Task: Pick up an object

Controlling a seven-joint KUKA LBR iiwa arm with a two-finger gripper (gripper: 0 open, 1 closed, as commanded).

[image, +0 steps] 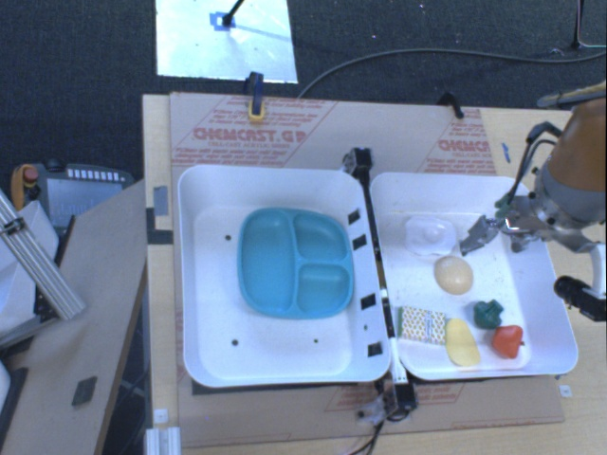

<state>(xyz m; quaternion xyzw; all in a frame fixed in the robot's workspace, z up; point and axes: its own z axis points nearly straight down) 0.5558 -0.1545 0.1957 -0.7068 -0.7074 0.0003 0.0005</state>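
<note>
**Objects wait in the right bin as the arm hangs over its far side**

Objects for picking all lie in the right bin point(545, 282): a pale round egg-like piece point(454, 275) near the middle, a clear plastic item point(429, 233) just beyond it, a patterned packet point(423, 324) touching a yellow piece point(462, 342) along the near wall, and a dark green piece point(487, 314) just beside a red one point(507, 340). The left bin point(204, 254) holds a blue divided plate point(292, 262).

The end effector point(486, 231) hangs above the far half of the right bin, reaching in from the right. Whether it is apart or together cannot be told from this slanted view, and nothing is seen between its tips.

The egg-like piece looks like the nearest candidate, and it stands free of its neighbours, which should make it the easier choice. A good grasp would probably centre directly over it before descending, since a rounded body may roll or squirt out if pinched off-centre. The clear item sits close by and could be nudged on the way down. The packet and yellow piece, touching each other and close to the wall, seem harder to isolate.
</note>
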